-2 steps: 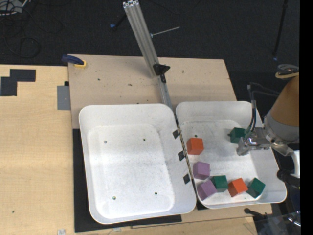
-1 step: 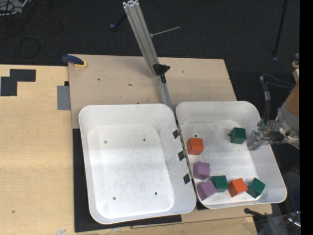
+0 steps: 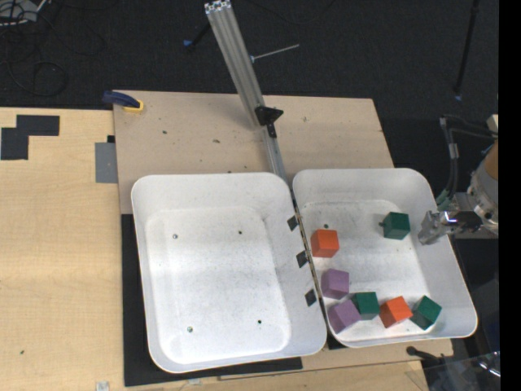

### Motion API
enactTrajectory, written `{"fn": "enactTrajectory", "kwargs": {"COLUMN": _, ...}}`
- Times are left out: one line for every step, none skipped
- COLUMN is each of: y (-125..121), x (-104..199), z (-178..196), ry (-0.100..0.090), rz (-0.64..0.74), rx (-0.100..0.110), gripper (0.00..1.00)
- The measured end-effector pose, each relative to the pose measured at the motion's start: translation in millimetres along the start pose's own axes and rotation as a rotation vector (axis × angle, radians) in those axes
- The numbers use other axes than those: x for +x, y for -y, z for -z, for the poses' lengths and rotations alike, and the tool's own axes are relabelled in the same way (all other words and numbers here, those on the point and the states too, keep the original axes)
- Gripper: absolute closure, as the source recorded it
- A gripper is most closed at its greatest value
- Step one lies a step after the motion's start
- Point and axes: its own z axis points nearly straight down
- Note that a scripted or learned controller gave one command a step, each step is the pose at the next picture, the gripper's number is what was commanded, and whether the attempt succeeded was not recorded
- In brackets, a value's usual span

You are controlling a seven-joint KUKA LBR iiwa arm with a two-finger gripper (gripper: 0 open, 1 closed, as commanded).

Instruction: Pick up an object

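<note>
My gripper point(image 3: 431, 225) hangs at the right rim of the right bin point(image 3: 358, 182), and I cannot tell whether it is open or closed, or whether it holds anything. The nearest green block point(image 3: 396, 225) lies just to my left inside that bin. Further left sits an orange block point(image 3: 325, 242), while two purple blocks point(image 3: 334, 283), another orange block point(image 3: 396, 310) and two more green blocks point(image 3: 426, 311) cluster below me.

A dark carpeted floor point(image 3: 366, 31) is seen beyond the light wooden table point(image 3: 57, 243). An aluminium rail point(image 3: 238, 59) is mounted aslant over a brown board point(image 3: 203, 133). Cables point(image 3: 24, 2) are observed top left.
</note>
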Motion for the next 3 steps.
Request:
{"fn": "enactTrajectory", "kwargs": {"y": 1.6, "x": 50.2, "z": 5.9, "ry": -0.004, "rz": 0.001, "rx": 0.004, "gripper": 1.00}}
{"fn": "enactTrajectory", "kwargs": {"y": -5.0, "x": 100.7, "z": 15.8, "ry": -0.003, "rz": 0.002, "rx": 0.002, "gripper": 1.00}}
{"fn": "enactTrajectory", "kwargs": {"y": -7.5, "x": 154.1, "z": 5.0, "ry": -0.003, "rz": 0.002, "rx": 0.005, "gripper": 1.00}}
